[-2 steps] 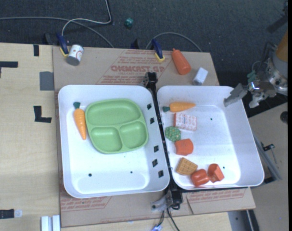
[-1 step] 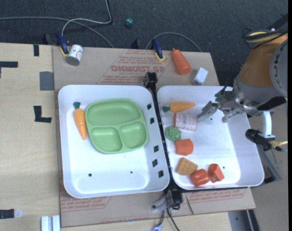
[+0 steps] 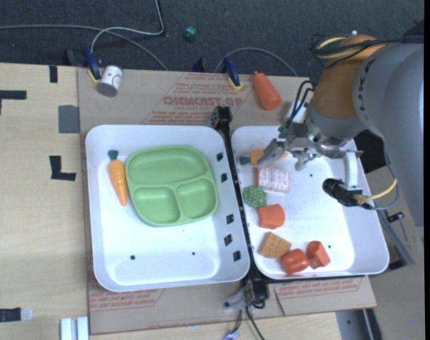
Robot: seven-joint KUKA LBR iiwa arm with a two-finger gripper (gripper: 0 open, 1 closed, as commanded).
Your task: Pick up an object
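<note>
My gripper (image 3: 285,156) hangs over the upper left part of the right bin (image 3: 356,239), its two fingers spread open. Just below it lies a pink and white packet (image 3: 274,180), clear of the fingers. A small orange piece (image 3: 256,157) sits to the left of the left finger (image 3: 272,151). Further down the bin lie a green broccoli-like piece (image 3: 255,196), an orange-red cup (image 3: 271,216), a waffle (image 3: 275,246), a red tomato (image 3: 295,261) and a red block (image 3: 317,253). Nothing is between the fingers.
The left bin (image 3: 105,246) holds a green divided plate (image 3: 173,185) and a toy carrot (image 3: 117,176). An orange toy (image 3: 266,91) lies on the cardboard behind the right bin. A small can (image 3: 110,80) sits at the back left. Black clips (image 3: 221,116) join the bins.
</note>
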